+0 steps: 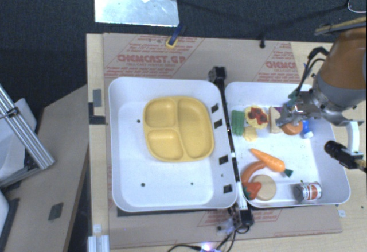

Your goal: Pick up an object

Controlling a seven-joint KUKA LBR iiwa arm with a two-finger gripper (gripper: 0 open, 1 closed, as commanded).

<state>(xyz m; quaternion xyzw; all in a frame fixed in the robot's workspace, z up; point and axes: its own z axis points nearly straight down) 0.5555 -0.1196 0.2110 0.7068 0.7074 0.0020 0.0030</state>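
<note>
Two white bins on the counter, and the right bin (pixel 330 156) is the one with all the toy food. Tool (pixel 293 113) sits low over its upper part, right on an orange-red piece (pixel 292 128) beside the pizza slice (pixel 257 117). Carrot (pixel 268 160) lies below. Can't tell the finger state.

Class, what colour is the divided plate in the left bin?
Yellow; the three-compartment plastic plate shows in the camera view.
</note>
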